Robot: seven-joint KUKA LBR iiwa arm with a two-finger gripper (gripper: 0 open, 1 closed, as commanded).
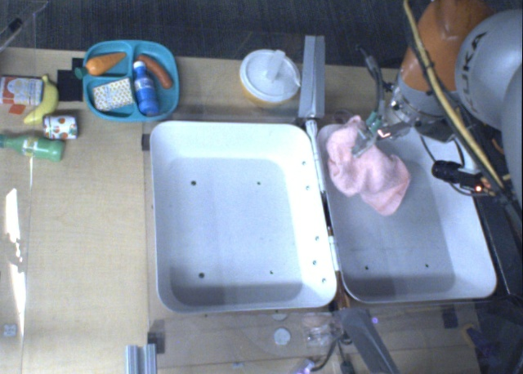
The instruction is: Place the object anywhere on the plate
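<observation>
A crumpled pink cloth (372, 175) lies in the upper left part of the right white bin (417, 258). My gripper (372, 134) is low over the cloth's top edge, touching or nearly touching it, with the arm reaching in from the upper right. The blue divided plate (172, 86) sits on the bench beyond the left bin's far left corner. It holds a toy carrot (107, 62), a sausage (163, 73), a small blue bottle (145, 86) and a patterned packet (113, 95).
The left white bin (237, 217) lies between the cloth and the plate. A white lidded cup (270, 76) and a metal post (310, 78) stand behind the bins. A banana (45, 99), a can (60, 126), a green bottle (33, 146) and a carton (20, 89) crowd the bench's far left.
</observation>
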